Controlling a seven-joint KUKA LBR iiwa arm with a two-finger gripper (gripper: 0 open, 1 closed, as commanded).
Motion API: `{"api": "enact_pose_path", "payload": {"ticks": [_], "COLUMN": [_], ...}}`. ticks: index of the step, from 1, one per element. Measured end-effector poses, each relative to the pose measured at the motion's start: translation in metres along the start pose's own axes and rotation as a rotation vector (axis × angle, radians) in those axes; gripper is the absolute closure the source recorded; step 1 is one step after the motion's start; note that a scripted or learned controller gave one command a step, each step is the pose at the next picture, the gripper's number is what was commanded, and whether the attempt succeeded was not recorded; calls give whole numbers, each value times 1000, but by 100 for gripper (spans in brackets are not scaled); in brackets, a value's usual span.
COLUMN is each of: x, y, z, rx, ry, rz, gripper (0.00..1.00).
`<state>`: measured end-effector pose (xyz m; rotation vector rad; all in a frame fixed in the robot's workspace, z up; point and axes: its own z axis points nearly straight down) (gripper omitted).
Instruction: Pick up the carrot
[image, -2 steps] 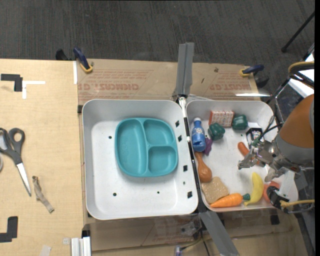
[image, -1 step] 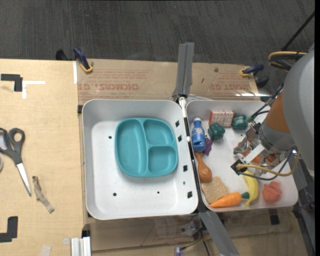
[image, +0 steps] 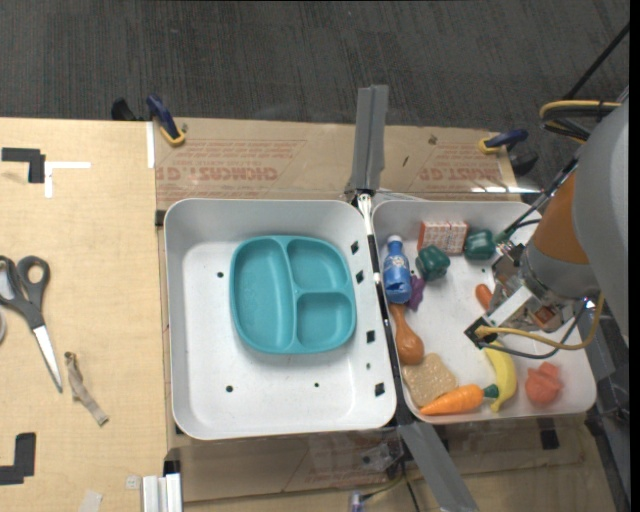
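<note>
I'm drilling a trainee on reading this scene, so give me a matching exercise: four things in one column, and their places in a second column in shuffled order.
Things:
1. carrot
2. teal plate
3. scissors
4. banana

Places:
A. in the left bin
B. on the bench, left of both bins
C. at the right bin's near edge, beside the bread slice
D. just right of the carrot, below the gripper

Pairs: 1-C, 2-A, 3-B, 4-D

Divided plate (image: 293, 295) in left bin (image: 190, 330). Right bin (image: 575, 400) holds carrot (image: 453, 401) at front edge, bread slice (image: 430, 378) just behind it, banana (image: 502, 375) touching its right end, bottle (image: 396, 270) by left wall. Scissors (image: 32, 310) on bench, far left.
</note>
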<state>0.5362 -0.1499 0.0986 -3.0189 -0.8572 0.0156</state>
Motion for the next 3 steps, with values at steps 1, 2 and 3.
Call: {"api": "enact_pose_path", "payload": {"ticks": [1,2,3], "x": [-6,31,60], "y": [61,103,121], "z": [-101,-146,-164], "rx": [-3,-3,-3], "ry": [6,5,6], "rz": [347,346,310], "gripper": [100,100,100]}}
